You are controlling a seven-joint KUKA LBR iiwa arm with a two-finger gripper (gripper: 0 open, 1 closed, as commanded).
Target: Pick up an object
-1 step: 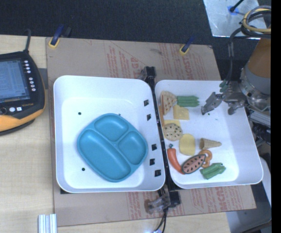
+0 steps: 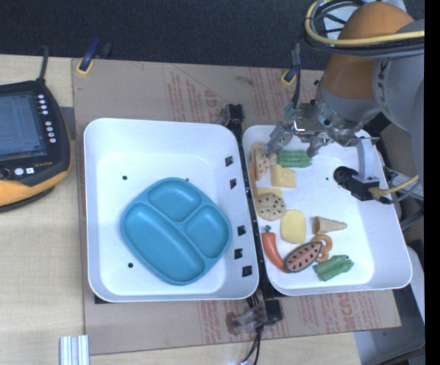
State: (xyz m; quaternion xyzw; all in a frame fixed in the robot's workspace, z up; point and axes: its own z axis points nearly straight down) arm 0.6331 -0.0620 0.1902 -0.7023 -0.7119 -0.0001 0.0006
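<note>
The right bin (image 2: 380,242) holds several toy foods. A green pea pod (image 2: 294,159) lies near its back left corner. My gripper (image 2: 295,142) hangs just above and behind the pod, open, with one finger on each side of it and nothing held between them. Close to the pod lie a tan cracker (image 2: 259,160) and a yellow cheese wedge (image 2: 284,177). Farther forward are a round cookie (image 2: 269,204), a pale yellow piece (image 2: 293,226), a cone (image 2: 329,224), a red chili (image 2: 272,252), a spotted sausage (image 2: 304,255) and a green pickle (image 2: 333,267).
The left bin (image 2: 106,166) holds a blue divided plate (image 2: 176,230). A black part with cables (image 2: 355,182) reaches over the right bin's right side. A control pendant (image 2: 14,135) lies on the bench at far left. A black divider (image 2: 243,196) runs between the bins.
</note>
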